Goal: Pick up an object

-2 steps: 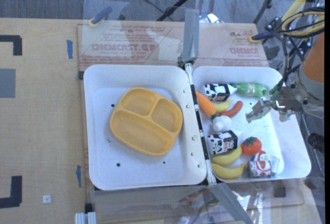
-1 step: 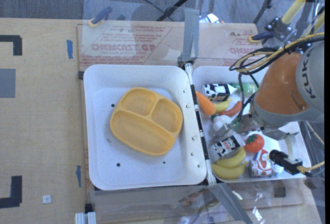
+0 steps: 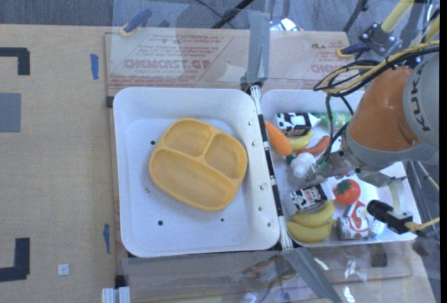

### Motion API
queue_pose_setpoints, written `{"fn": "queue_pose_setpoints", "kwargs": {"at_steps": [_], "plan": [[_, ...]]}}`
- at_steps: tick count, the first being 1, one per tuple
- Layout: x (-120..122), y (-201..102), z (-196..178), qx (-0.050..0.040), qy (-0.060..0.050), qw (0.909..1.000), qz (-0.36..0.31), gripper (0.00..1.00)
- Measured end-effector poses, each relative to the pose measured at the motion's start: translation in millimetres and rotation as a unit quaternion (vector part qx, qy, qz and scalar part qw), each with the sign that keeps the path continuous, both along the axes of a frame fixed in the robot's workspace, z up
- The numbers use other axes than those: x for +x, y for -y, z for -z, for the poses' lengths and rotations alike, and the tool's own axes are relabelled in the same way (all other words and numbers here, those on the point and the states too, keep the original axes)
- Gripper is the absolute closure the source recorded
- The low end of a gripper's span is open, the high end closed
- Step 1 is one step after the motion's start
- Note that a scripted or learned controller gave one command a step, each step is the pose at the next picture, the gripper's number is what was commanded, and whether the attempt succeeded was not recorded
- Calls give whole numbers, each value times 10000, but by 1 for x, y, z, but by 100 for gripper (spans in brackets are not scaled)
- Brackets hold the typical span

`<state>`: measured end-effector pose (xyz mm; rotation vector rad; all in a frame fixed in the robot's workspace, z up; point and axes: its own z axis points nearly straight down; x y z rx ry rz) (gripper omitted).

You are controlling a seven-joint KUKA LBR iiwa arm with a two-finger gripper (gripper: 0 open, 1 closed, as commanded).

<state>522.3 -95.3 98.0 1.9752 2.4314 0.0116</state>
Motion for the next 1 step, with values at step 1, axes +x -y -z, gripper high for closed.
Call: {"fn": "queue_pose_setpoints", "kwargs": {"at_steps": [1], "plan": [[80, -70, -94, 1, -51, 9979, 646, 100]]}}
